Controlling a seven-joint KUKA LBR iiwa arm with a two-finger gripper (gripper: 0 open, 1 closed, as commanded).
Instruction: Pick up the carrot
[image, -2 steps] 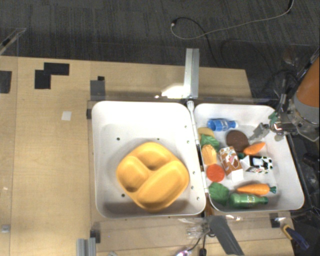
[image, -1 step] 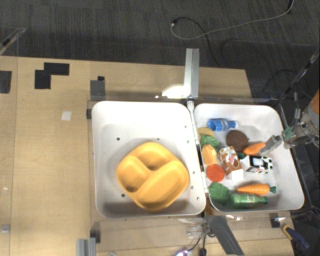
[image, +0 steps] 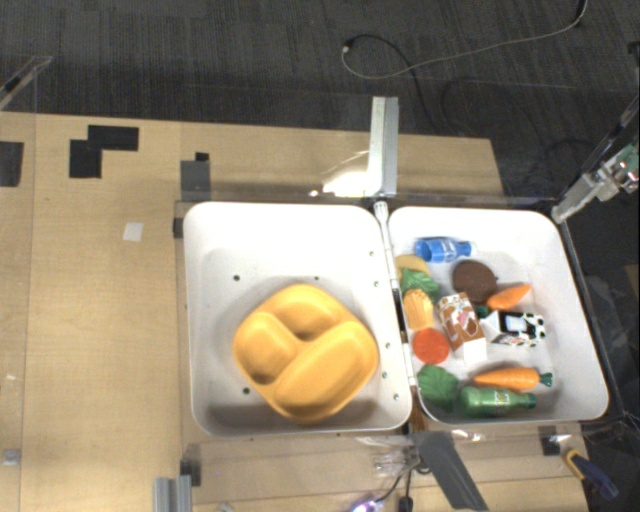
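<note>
Orange carrot (image: 508, 378) lies near the front of the right bin (image: 570, 300), just above the green bottle (image: 497, 401). My gripper (image: 622, 176) waits far off past the bin's back corner, and I cannot tell how it is set. I think reaching comes next.

This is a lab where I get tested, not a home or a kitchen. My two white bins (image: 300, 225) sit side by side on a plain wooden bench (image: 90, 330) with black squares (image: 100, 148) stuck on it. Metal brackets (image: 384, 145) hold the bins in place. The food in the right bin is toy food (image: 470, 330), small and shiny like plastic. A big yellow toy (image: 305, 350) lies in the left bin. A loose cable (image: 470, 55) runs over the dark carpet (image: 200, 40) behind the bench.
</note>
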